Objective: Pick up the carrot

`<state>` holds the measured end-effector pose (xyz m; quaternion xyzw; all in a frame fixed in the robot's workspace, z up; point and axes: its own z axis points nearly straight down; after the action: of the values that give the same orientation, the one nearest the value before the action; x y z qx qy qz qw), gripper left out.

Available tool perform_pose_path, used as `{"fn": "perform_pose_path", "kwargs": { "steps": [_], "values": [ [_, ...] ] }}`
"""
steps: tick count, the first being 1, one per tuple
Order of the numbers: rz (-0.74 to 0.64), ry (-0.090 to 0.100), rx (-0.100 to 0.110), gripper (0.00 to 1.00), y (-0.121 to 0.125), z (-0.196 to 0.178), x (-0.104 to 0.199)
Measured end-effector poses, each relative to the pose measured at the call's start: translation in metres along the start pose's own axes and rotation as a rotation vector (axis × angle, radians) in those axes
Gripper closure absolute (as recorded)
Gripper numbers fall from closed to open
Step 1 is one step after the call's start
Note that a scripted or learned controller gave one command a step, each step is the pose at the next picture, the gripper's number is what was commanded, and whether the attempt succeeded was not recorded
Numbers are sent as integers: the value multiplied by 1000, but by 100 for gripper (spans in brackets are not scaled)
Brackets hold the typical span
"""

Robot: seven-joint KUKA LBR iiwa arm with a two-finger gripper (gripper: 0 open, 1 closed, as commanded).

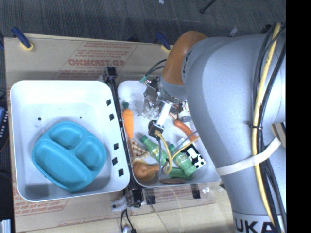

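The carrot (128,123) is orange with a green tip. It lies lengthwise along the left wall of the right bin (127,88), its tip toward the back. My gripper (151,101) hangs over the back part of that bin, a short way right of the carrot's tip and apart from it. Nothing is visibly held in it. The big grey arm hides the right side of the bin.
Right of the carrot lie green bottles (156,149), a brown rounded item (143,169), a waffle-like piece (138,151) and an orange-red curved item (182,127). A black-and-white checkered tag (195,158) is near the front. The left bin (19,130) holds a blue divided plate (69,154).
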<state>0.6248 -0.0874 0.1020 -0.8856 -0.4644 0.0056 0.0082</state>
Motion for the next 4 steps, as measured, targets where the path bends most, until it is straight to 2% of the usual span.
{"fn": "perform_pose_path", "kwargs": {
  "steps": [1,2,3,4],
  "values": [
    [-37,6,-15,100,-74,-92,30],
    [-177,-4,-6,100,-122,-112,53],
    [204,-5,-2,100,-134,-86,72],
    [560,-3,-4,100,-203,-84,46]
  ]
}}
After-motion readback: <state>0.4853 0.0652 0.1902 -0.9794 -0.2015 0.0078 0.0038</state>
